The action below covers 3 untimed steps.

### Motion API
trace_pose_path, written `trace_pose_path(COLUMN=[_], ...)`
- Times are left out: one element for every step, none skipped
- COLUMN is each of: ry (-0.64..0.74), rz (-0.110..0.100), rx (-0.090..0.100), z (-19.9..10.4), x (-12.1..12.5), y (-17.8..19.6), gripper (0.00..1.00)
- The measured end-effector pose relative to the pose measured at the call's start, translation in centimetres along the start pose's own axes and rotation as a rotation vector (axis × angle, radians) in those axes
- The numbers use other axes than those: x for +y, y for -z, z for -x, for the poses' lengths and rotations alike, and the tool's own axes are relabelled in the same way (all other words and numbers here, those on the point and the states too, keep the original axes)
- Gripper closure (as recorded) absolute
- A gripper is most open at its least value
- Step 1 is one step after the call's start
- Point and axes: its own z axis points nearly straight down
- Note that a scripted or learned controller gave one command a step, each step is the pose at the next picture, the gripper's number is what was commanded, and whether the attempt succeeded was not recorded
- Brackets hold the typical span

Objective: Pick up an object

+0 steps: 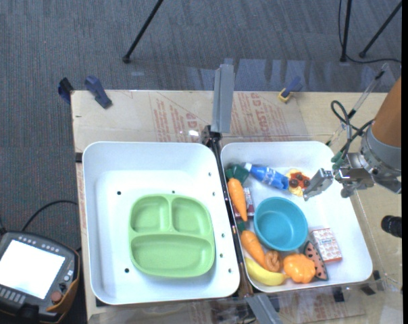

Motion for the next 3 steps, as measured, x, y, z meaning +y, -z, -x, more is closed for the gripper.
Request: trace_pose_path(ry=[-0.105,-0.111,-0.174], rz=[0.002,0.001,0.010], rx=[0.000,0.002,-0.001], z=[0.5,0.7,-2.9], x=[4.0,4.0,7.0], y=[-16.9,-15.8,-4.2], gripper=[0.00,1.00,1.00])
